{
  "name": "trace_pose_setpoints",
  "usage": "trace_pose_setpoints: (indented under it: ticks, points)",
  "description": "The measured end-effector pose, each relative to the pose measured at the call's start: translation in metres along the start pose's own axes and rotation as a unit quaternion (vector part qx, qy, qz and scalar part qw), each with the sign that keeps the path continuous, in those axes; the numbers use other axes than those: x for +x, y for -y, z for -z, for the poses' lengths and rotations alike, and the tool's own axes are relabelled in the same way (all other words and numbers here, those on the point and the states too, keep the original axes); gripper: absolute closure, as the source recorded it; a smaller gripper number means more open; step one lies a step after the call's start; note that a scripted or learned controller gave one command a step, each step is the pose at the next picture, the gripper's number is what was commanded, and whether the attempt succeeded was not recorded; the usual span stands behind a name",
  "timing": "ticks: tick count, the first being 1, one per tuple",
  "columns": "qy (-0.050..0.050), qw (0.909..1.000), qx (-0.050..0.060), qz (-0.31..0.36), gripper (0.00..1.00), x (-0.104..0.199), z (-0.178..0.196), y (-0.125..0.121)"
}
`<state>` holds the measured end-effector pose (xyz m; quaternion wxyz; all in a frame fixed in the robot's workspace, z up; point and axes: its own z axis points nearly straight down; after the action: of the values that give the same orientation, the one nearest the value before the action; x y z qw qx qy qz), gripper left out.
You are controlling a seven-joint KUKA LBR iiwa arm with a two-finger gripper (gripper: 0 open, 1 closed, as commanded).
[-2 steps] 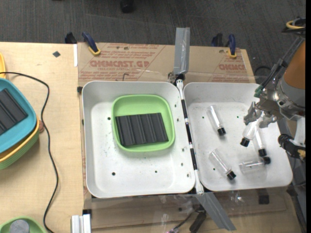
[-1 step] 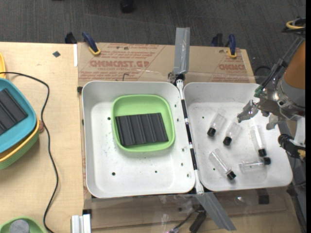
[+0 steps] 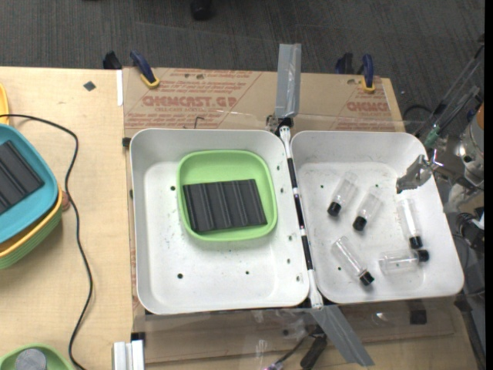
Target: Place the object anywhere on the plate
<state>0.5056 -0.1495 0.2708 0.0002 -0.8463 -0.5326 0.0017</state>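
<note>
At the far right side of the right bin (image 3: 385, 285), the gripper (image 3: 405, 181) hangs just over the bin's white floor, with its shiny metal tip pointing down and to the left. It is too small and too far off to the side here to tell if it is open or closed, and no tube can be seen in it. Just below it lies a long tube (image 3: 410, 223), which is the closest thing to grab, so that is likely why the gripper is there. Four more tubes lie around the same bin: two short ones side by side, the upper tube (image 3: 340, 196) and the middle tube (image 3: 366, 211), then a slanted tube (image 3: 351, 260) lower down and a flat tube (image 3: 402, 262) near the bottom right. All five are see-through plastic with little black caps. They are round and smooth, so they may roll or slip when pinched. None of them is on the plate yet. The green plate (image 3: 227, 159) sits in the left bin (image 3: 146, 230), well apart from the tubes. It is a soft square shape with round corners and a raised edge that should keep a tube from rolling off. A dark bumpy mat (image 3: 223, 205) with long ridges lies inside it. Both bins are white and shallow, and they rest on brown cardboard (image 3: 200, 97).
</note>
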Motion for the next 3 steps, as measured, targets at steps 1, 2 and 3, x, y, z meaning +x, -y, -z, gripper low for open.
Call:
trace_pose_setpoints:
  ticks: [1,2,3]
  points:
    - [0.0,0.9955,0.0,-0.094,0.0,-0.008,0.011,0.016]
    - [0.0,0.9812,0.0,-0.193,0.0,-0.034,0.005,0.014]
    - [0.001,0.9652,0.001,-0.262,0.0,0.021,0.015,0.041]
